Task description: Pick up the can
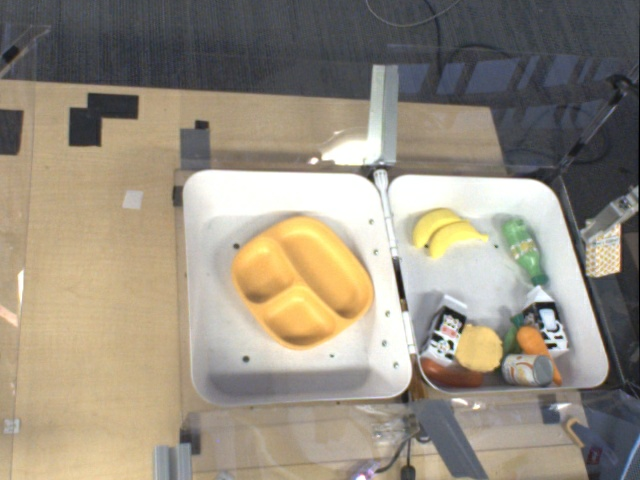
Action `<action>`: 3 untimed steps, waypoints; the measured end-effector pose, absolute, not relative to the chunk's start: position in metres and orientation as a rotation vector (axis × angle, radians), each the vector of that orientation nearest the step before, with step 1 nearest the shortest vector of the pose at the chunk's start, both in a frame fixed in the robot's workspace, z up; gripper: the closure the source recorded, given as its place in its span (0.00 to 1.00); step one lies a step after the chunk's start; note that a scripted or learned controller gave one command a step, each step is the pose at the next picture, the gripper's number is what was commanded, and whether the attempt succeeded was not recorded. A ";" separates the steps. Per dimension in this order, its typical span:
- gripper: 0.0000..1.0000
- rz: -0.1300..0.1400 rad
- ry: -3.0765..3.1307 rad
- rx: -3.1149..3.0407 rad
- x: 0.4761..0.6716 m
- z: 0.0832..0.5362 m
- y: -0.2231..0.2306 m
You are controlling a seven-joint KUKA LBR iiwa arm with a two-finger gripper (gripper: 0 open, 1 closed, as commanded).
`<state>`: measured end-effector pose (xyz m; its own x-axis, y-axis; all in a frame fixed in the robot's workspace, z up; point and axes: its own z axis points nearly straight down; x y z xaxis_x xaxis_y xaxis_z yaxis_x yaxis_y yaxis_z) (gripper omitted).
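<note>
The can [526, 370] lies on its side in the front right corner of the right bin [480, 193]. Its label is white and orange, and its grey end faces right. It rests against the bin's front wall. A small orange fruit [531, 341] and a black-and-white carton [546, 320] sit just behind it. A round yellow item [480, 348] touches its left side.
Farther back in the right bin lie a pair of bananas [447, 233] and a green bottle [522, 248]. A second carton [446, 329] and a red item [449, 373] sit at the front left. The left bin [215, 268] holds a yellow divided plate [301, 280].
</note>
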<state>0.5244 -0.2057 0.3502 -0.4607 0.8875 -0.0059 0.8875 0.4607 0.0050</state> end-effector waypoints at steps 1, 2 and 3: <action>1.00 0.001 2.868 1.259 0.489 0.323 -0.206; 1.00 0.001 2.858 1.285 0.489 0.265 -0.206; 1.00 0.001 2.886 1.223 0.489 0.230 -0.206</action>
